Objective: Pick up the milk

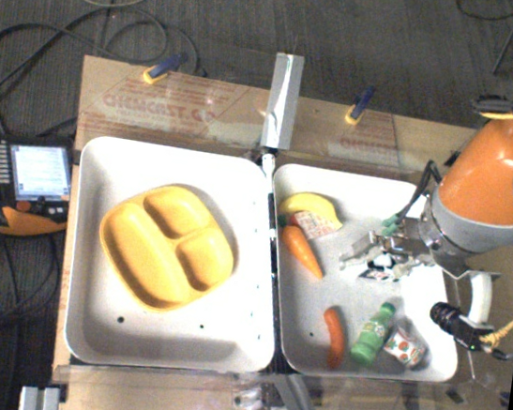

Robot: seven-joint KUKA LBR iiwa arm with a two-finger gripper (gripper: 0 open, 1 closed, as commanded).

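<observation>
bench (111, 94): It holds two white bins side by side.
left bin (80, 317): It has a big yellow tray (167, 246) with three dips in it. Nothing to pick here.
right bin (372, 192): All the small food is in here, so this is where the work is.
arm (496, 186): It comes in from the right. Its orange part hangs over the right bin's far right corner.
gripper (384, 255): It sits low over the middle of the right bin. I cannot tell if the fingers are spread or pressed together. I see nothing held in them.
banana (306, 203): It lies at the top left of the right bin, with a small packet (315, 224) just beside it.
carrots: One carrot (303, 251) lies near the left wall. A smaller carrot (334, 336) lies near the front.
green bottle (371, 334): It lies just beside the milk, so it could get bumped.
milk (404, 348): The little white carton with red on it is in the front right corner, near the wall.
how to do it well: Move toward the front right corner, stop right above the milk, go straight down, and pinch only the carton, away from the bottle.
</observation>
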